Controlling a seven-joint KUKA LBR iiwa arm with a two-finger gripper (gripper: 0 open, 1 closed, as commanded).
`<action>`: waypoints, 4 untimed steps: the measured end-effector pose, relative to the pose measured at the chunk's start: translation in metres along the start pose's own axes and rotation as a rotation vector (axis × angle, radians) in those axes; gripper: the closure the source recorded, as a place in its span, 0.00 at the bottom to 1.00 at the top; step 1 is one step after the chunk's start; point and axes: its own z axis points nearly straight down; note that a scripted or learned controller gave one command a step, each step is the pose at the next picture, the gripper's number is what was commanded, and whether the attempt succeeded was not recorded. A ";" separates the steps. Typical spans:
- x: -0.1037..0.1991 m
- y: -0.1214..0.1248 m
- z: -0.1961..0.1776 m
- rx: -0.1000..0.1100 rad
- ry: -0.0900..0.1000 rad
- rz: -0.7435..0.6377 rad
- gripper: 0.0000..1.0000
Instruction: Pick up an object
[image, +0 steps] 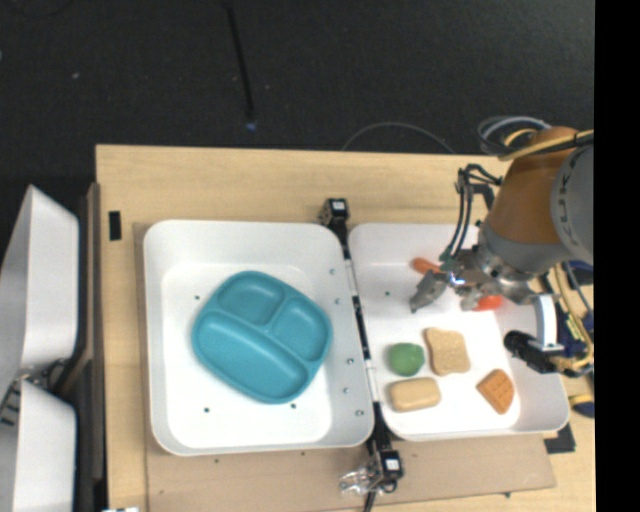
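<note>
My gripper (432, 290) hangs over the back part of the right bin (385, 250), below the orange-banded wrist. A red-orange object pokes out from under it, one end at its far side (424, 265) and another bit on its right (489, 300); the middle is hidden. In front of the gripper lie a green round piece (405, 358), a tan bread slice (448, 350), a tan bun-like piece (413, 394) and an orange wedge (496, 390). None of these four touches the gripper.
A blue divided plate (262, 335) lies in the left bin (170, 400). A ridge with a black clip (334, 211) at its far end separates the bins. Cables and a black part (530, 350) crowd the right bin's right edge.
</note>
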 end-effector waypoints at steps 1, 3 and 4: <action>-0.002 -0.001 0.053 0.000 0.000 0.002 0.00; -0.012 -0.001 -0.016 -0.009 0.001 0.001 1.00; -0.022 -0.002 -0.065 -0.009 0.001 0.003 1.00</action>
